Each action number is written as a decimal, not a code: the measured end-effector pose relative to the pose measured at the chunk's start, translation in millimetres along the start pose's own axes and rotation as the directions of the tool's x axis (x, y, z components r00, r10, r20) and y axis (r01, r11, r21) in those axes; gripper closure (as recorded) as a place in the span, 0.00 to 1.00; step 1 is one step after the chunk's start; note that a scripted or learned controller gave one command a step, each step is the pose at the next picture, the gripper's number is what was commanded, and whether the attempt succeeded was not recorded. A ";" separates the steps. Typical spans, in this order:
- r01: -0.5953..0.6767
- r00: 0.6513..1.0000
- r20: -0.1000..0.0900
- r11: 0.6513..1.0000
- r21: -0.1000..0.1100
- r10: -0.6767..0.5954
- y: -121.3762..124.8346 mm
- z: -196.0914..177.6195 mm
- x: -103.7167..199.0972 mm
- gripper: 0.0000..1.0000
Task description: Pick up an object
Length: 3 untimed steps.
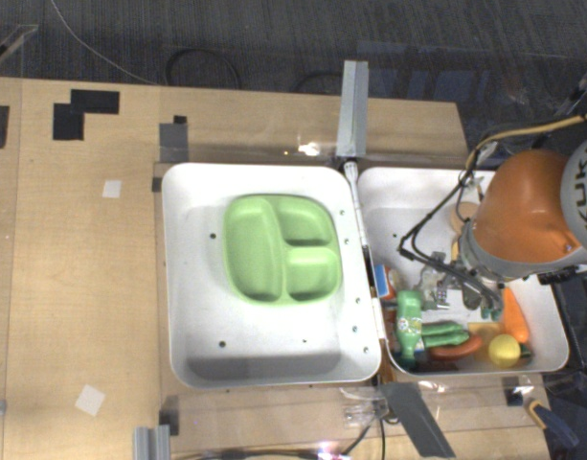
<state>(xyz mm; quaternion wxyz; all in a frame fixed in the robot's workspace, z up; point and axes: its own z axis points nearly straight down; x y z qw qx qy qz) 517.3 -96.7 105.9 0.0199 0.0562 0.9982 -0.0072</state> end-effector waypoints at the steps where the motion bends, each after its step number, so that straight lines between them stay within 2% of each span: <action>1: 0.137 0.990 -0.023 0.990 -0.014 -0.137 -38.8 -96.0 -71.3 1.00; 2: 0.138 0.990 -0.028 0.990 -0.016 -0.138 -37.5 -93.9 -70.1 0.00; 3: 0.021 1.000 -0.022 1.000 -0.012 -0.021 -58.4 19.6 -97.5 0.00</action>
